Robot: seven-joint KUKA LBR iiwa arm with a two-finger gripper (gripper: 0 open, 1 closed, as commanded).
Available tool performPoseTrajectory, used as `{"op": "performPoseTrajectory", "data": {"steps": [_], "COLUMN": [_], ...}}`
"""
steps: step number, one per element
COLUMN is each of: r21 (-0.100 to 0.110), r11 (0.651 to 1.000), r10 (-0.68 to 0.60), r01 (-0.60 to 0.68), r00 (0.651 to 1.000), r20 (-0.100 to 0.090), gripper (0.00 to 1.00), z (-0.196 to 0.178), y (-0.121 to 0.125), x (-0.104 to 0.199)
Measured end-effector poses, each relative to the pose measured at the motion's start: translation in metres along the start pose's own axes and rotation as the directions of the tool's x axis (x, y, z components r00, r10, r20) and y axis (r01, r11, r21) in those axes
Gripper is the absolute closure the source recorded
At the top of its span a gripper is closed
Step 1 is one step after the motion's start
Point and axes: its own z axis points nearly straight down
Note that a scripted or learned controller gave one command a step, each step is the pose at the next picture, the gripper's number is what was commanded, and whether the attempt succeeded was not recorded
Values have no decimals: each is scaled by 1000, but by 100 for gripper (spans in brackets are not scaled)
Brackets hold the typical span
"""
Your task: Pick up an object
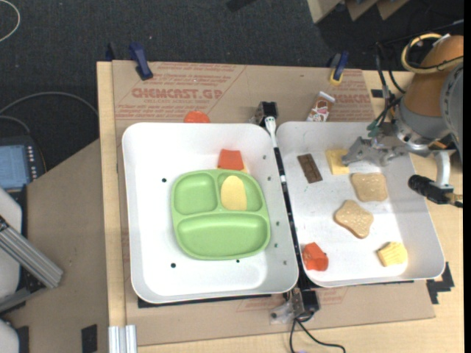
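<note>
Red block [315,256] hugs the right bin's [434,252] near edge (pincer [366,147] opposite).

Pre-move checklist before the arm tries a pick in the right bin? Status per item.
1. Targets present in right bin: ok. Brown bar, yellow block, two tan pieces, yellow cube, red piece.
2. Gripper over right bin: ok, at its upper edge, close to the yellow block.
3. Object between fingers: cannot tell, finger state not readable.
4. Spacing between targets: ok for red piece and yellow cube, each apart from the rest; not ok for yellow block, near the brown bar and the bin wall.
5. Left bin items out of the way: ok. Green tray and red block sit across the divider.
</note>
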Motion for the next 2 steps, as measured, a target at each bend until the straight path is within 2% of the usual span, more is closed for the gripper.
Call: {"op": "performPoseTrajectory", "data": {"steps": [1, 2], "r21": [8, -2], "r11": [1000, 1000], "r10": [6, 4], "r01": [-6, -4], "r00": [1000, 1000], "r20": [-2, 1], "gripper": [0, 100], "z": [1, -11], "y": [-67, -63], "x": [9, 8]}}
